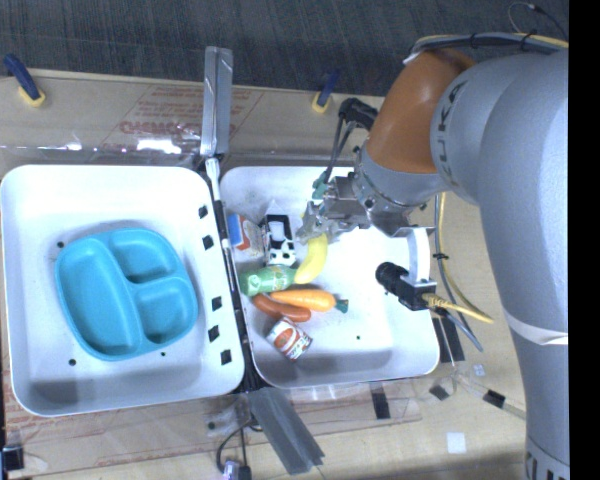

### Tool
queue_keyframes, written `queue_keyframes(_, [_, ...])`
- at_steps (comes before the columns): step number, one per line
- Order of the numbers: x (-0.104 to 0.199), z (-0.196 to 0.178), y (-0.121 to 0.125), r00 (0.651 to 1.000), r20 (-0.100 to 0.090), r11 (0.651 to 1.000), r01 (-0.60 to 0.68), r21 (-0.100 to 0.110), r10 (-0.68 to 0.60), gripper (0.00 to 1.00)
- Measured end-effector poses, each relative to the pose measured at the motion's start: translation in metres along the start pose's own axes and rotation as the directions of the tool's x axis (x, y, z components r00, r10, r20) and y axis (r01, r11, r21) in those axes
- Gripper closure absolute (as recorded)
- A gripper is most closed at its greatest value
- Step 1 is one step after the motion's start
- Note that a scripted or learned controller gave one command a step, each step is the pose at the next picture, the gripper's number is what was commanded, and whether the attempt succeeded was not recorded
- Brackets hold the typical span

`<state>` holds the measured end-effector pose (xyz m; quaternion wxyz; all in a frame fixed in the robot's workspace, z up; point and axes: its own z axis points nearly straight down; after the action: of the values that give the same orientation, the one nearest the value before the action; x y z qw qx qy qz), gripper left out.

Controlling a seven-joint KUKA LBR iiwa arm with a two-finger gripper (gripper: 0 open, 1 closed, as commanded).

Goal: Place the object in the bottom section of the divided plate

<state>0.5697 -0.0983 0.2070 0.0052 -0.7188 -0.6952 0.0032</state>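
Gripper (325, 208) hovers over the right bin (410, 353) just above the banana (313, 258), finger state unreadable, nothing visibly held, so drop straight onto the banana clear of the carrot (305, 299), then carry to the blue plate (128, 290) in the left bin (30, 388).

pincer (318, 220) over right bin (405, 353) | touching banana (313, 257) | blue plate (126, 290) left bin (30, 218)

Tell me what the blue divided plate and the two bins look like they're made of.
Divided plate: likely moulded plastic, matte light blue, with rounded compartment ridges. Left bin and right bin: probably smooth white plastic with a slight sheen and rounded corners. It can't be confirmed from looks alone.
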Motion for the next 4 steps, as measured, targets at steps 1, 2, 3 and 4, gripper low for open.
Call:
queue_keyframes(1, [0.006,0.025,0.000,0.999,0.001,0.999,0.046,-0.004,-0.046,1.00])
queue_keyframes(2, [0.092,0.017,0.024,0.996,0.003,0.996,0.085,-0.007,-0.085,1.00])
queue_keyframes(3, [0.201,0.033,0.032,0.991,0.004,0.991,0.135,-0.006,-0.135,1.00])
queue_keyframes(4, [0.281,0.067,0.013,0.987,0.005,0.987,0.163,-0.003,-0.163,1.00])
